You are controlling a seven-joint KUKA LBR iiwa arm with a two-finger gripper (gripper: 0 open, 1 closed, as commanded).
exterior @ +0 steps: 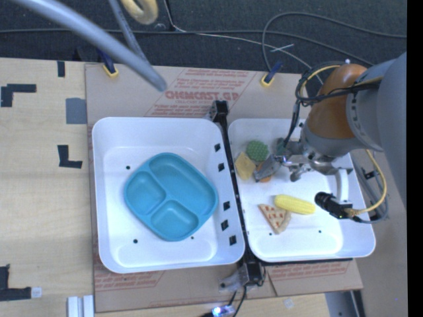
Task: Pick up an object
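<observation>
The right bin [357,243] holds several toy foods. A green broccoli-like piece [258,150] and a pale yellow piece [244,167] lie near its left wall. A yellow corn cob [295,205] and a pizza slice [274,217] lie closer to the front. My gripper [266,172] is low inside this bin, just right of the pale yellow piece and below the green one, above the corn. Nothing is visibly held in it.
A blue divided tray [170,195] lies in the left bin [109,137]. The arm's orange band [334,101] and grey body cover the right bin's far right part. Cables [370,203] hang by the wrist. A divider [228,177] separates the bins.
</observation>
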